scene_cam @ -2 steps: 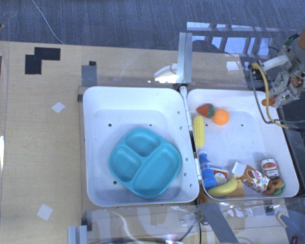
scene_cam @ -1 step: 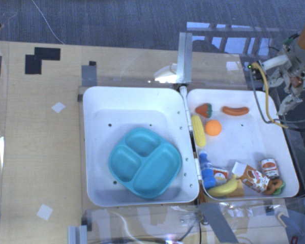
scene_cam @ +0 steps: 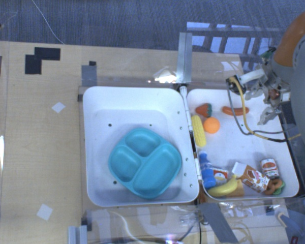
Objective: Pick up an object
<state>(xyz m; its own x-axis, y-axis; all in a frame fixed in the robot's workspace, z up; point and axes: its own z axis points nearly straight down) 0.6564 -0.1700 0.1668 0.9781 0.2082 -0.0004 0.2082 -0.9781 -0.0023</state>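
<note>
My gripper [scene_cam: 270,111] hangs over the far right part of the right bin [scene_cam: 290,159], above bare floor, with nothing seen in it. A thin orange carrot [scene_cam: 235,110] lies just to its left. Further left are a strawberry [scene_cam: 204,109], an orange ball [scene_cam: 211,125] and a yellow corn cob [scene_cam: 197,130] along the bin's left wall. Along the near wall lie a blue bottle [scene_cam: 207,170], a banana [scene_cam: 224,188], a snack packet [scene_cam: 254,178] and a small can [scene_cam: 269,167].
The left bin [scene_cam: 99,111] holds a blue divided plate [scene_cam: 145,161]. A yellow cable [scene_cam: 244,128] loops from the wrist down over the right bin. A metal post [scene_cam: 185,55] stands behind the wall between the bins.
</note>
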